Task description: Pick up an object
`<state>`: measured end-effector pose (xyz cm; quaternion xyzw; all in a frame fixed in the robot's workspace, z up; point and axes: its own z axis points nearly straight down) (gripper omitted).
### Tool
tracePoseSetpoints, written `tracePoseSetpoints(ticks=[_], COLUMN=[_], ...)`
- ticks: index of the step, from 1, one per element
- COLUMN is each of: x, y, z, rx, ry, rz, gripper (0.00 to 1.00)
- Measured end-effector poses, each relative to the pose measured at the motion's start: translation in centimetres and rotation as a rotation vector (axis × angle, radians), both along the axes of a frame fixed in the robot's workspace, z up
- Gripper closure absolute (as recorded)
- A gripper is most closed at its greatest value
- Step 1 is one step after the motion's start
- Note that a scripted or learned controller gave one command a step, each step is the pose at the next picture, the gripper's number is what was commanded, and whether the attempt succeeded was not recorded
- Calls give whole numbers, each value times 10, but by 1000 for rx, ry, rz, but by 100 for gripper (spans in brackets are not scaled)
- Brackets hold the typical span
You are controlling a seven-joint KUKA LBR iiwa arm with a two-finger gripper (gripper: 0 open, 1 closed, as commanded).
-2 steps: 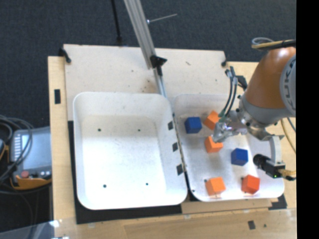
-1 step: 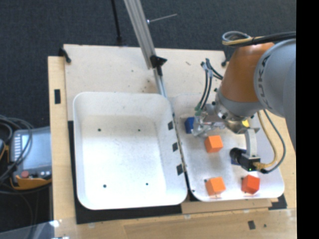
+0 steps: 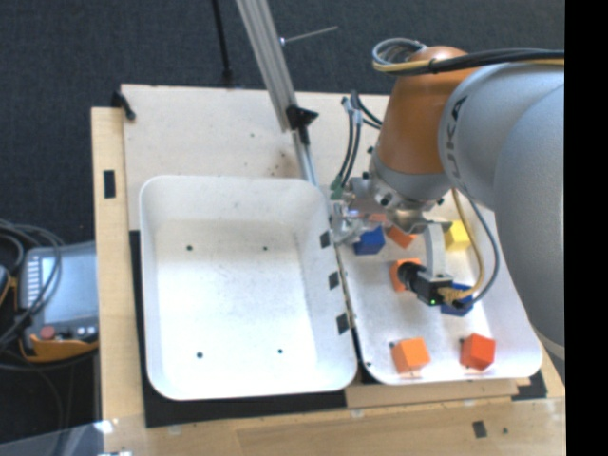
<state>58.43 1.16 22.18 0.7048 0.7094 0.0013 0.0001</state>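
The arm's gripper [image 3: 359, 218] hangs low over the right bin [image 3: 518, 359], hard against the wall it shares with the left bin [image 3: 237, 283], and a blue block [image 3: 370, 242] sits just below and beside the tool. Whether the jaws are apart, together or clamped on anything I cannot tell, as the wrist and its cables cover them. Taking the blue block as my landmark, an orange piece [image 3: 403, 237] lies just beside it away from the wall, a yellow block [image 3: 458, 234] sits further out the same way, and two orange blocks [image 3: 410, 354] [image 3: 478, 351] rest well apart from it near the bin's front edge. My worry is the wall. With the blue block so near it, a finger could land on the rim or nudge the block aside, and the orange neighbour could get caught in the same grab.
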Motion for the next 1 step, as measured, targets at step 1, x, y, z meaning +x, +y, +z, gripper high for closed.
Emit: tracePoseSetpoints(ticks=[1], x=[18], y=[49], z=[-6], rx=[-1], ry=[0], rz=[1], gripper=[100])
